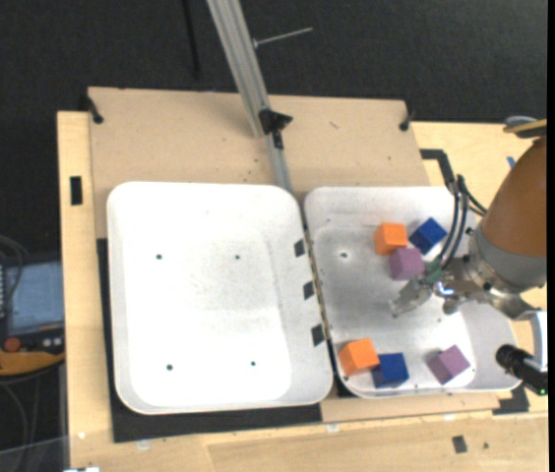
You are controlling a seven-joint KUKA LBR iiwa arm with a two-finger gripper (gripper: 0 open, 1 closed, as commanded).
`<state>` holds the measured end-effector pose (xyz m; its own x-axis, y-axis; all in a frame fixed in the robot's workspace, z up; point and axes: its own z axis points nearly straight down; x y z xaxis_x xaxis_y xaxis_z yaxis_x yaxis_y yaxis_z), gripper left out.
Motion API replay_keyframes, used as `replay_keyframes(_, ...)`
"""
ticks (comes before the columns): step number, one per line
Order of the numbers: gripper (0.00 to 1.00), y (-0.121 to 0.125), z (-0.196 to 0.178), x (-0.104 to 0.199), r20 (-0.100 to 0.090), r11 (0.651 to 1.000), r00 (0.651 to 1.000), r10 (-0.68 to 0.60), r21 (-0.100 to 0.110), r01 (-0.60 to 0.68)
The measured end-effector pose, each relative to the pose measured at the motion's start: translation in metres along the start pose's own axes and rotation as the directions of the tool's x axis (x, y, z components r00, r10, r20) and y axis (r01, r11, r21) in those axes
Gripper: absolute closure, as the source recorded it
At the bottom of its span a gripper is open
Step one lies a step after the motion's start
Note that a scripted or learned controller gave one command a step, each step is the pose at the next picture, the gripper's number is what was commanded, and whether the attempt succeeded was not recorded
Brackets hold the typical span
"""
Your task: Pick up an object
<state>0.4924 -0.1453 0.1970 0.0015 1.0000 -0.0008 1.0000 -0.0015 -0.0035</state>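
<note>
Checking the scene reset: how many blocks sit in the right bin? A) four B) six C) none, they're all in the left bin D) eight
B, six: an orange block, blue block and purple block cluster near the far side of the right bin, and a second orange block, second blue block and second purple block line its near edge.

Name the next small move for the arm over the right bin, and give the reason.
Probably a short descent onto the purple block. The gripper sits just beside it in the right bin, with the orange block and blue block crowding its far side, so approaching from above seems safest.
</note>
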Motion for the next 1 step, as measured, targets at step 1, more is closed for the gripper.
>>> replay_keyframes(1, 0.00, -0.0069, 0.0449, 0.0011, 0.000, 1.000, 1.000, 0.000, 0.000, 0.000)
